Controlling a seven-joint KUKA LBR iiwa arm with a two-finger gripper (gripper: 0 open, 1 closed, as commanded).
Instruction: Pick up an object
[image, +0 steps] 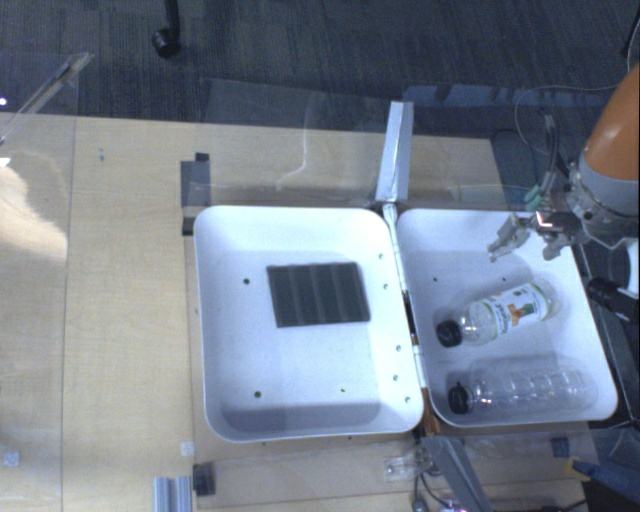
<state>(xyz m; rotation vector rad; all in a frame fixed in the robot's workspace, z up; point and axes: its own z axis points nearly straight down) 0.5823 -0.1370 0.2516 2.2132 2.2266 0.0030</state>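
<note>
Two clear plastic bottles with black caps lie on their sides in the right bin (440, 250). The labelled bottle (497, 314) is in the middle of that bin, and the ribbed bottle (520, 390) lies along its front wall. A dark ribbed rectangular pad (318, 294) rests flat in the left bin (230, 260). My gripper (528, 240) hangs over the back right part of the right bin, above and behind the labelled bottle. Its fingers are spread apart and nothing sits between them.
A metal divider bar (393, 150) runs back from the gap between the bins. Clear acrylic panels stand around the wooden bench (100, 320). Cables trail by the arm at the right.
</note>
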